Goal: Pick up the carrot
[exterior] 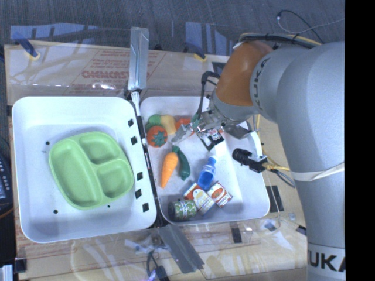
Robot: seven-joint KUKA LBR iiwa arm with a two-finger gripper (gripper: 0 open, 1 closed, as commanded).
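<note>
The orange carrot lies in the right bin, near its left wall, pointing down and slightly left. A dark green vegetable rests against its right side. My gripper hangs over the upper middle of the right bin, above and to the right of the carrot and apart from it. It is close to the small red item and the yellow vegetable. Nothing shows as held in it.
A tomato-like orange-red piece with a green top sits just above the carrot. A blue bottle, two small cans and a green jar lie lower in the right bin. The left bin holds a green divided plate.
</note>
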